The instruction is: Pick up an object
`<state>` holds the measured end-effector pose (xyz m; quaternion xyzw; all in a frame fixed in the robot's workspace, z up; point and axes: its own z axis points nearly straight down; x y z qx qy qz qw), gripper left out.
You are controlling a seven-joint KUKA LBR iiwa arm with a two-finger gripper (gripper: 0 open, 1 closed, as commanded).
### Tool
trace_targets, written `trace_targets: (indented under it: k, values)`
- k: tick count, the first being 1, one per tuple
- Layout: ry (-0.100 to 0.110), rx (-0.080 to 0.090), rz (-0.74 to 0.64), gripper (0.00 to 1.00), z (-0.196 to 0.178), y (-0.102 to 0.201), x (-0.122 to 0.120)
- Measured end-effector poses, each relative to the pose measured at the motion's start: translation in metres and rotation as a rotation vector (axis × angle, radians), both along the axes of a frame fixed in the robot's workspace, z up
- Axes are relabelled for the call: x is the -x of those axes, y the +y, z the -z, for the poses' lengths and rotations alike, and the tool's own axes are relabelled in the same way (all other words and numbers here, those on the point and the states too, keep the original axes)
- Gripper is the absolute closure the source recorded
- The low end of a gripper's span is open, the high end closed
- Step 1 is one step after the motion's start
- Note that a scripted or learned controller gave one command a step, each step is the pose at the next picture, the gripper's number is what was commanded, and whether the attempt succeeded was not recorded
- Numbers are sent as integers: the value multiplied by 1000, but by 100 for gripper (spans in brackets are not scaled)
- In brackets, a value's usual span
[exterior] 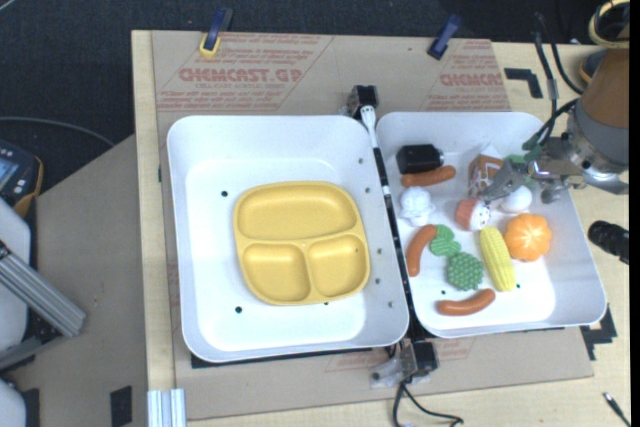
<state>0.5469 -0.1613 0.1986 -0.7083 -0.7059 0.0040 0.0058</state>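
The gripper (497,183) hangs low over the right bin (575,290), its fingers spread open with nothing gripped between them. Just below the fingertips, at about six o'clock, lies a small red and white toy (472,212). An orange (527,238) sits at four o'clock, a yellow corn cob (497,259) beside it.

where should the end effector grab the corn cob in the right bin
Grip the corn cob across its narrow middle, coming straight down from above. It lies flat and long, running near to far, so fingers closing left-right should span it. The orange touches its right side and the green piece sits close left, so the nearer end probably leaves more room.
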Motion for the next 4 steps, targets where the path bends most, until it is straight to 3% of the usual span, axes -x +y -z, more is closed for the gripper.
trace_targets:
  k: [1, 3, 4]
  values:
    - [-14, 3, -3, 0, -8, 0, -3]
    - [-8, 0, -4, 0, 109, -1, -4]
    - [-12, 1, -3, 100, 96, -2, -4]
